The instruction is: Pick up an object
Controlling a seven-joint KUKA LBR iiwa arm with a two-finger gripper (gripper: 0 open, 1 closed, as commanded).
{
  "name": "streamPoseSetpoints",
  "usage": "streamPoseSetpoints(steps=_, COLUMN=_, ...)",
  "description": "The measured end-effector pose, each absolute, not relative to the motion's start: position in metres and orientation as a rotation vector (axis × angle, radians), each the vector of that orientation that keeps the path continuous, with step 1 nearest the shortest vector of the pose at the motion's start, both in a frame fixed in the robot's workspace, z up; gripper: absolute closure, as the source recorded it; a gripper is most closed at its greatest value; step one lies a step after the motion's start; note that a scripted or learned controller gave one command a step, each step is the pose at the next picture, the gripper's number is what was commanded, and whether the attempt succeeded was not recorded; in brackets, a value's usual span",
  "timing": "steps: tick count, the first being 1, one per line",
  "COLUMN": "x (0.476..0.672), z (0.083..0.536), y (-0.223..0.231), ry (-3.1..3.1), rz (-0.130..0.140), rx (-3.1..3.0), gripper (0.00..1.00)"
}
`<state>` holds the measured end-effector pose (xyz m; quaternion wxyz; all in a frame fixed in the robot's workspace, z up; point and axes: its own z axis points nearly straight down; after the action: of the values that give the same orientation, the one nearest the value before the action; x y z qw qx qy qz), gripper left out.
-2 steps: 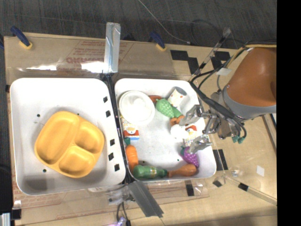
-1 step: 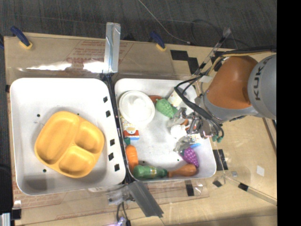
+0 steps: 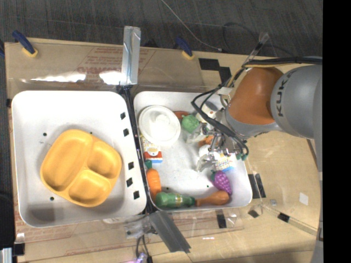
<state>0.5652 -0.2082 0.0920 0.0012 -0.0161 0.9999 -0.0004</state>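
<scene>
The right bin (image 3: 181, 171) holds several toy foods: a white round cup (image 3: 159, 124), a green broccoli-like piece (image 3: 190, 123), a small milk carton (image 3: 153, 153), an orange carrot (image 3: 153, 181), a green cucumber (image 3: 174, 200), an orange sausage-shaped piece (image 3: 216, 198) and purple grapes (image 3: 222, 181). My gripper (image 3: 215, 156) hangs low over the bin's right side, just above the grapes, beside a small white-and-yellow item (image 3: 225, 161). The wrist and cables hide its fingers.
The left bin (image 3: 33, 119) carries a yellow sectioned plate (image 3: 81, 166). A metal bracket (image 3: 131, 53) stands at the back between the bins. Blue clamps (image 3: 25, 43) grip the cardboard backing. The grey arm with its orange band (image 3: 255, 97) enters from the right.
</scene>
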Motion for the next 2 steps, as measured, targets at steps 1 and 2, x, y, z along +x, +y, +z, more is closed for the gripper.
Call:
streamPoseSetpoints(steps=1, x=0.611, z=0.094, y=-0.195, ry=3.126, rz=-0.003, rx=-0.264, gripper=0.0)
streamPoseSetpoints(steps=2, x=0.613, z=0.106, y=-0.193, ry=3.12, rz=-0.005, rx=-0.276, gripper=1.0)
